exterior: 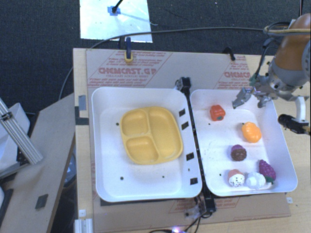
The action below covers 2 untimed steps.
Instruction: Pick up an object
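The grey arm (291, 57), orange-banded above the wrist, is seen reaching in from the right. Its tool (252, 98) is held open and empty, fingers spread and pointed downward.

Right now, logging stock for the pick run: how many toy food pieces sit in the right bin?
5, possibly more hidden in the cluster: small red-orange pepper top left, orange fruit right, dark brown round piece middle, purple grape bunch lower right, pink-and-white pieces clustered at the bottom edge.

Dark carpet floor (39, 33), wooden bench (82, 72), white sheet (114, 13).
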### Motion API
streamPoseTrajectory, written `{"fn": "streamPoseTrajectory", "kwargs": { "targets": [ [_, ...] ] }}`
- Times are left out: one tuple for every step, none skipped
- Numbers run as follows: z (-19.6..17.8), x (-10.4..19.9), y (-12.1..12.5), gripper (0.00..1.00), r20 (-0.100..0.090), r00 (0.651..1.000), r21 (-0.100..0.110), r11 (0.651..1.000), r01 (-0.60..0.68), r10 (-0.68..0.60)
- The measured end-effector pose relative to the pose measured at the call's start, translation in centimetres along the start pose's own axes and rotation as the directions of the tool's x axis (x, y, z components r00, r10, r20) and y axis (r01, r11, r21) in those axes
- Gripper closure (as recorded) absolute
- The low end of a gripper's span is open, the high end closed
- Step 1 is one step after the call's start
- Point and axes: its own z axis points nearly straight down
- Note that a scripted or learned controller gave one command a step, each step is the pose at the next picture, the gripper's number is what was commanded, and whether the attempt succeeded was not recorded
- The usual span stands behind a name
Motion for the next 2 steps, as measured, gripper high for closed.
{"fn": "streamPoseTrajectory", "kwargs": {
  "targets": [
    [-0.8,0.0,0.3,0.0,0.002,1.0,-0.012,1.0,0.002,-0.002],
    [3.4,-0.1,0.2,0.0,0.002,1.0,-0.01,1.0,0.001,-0.001]
  ]
}}
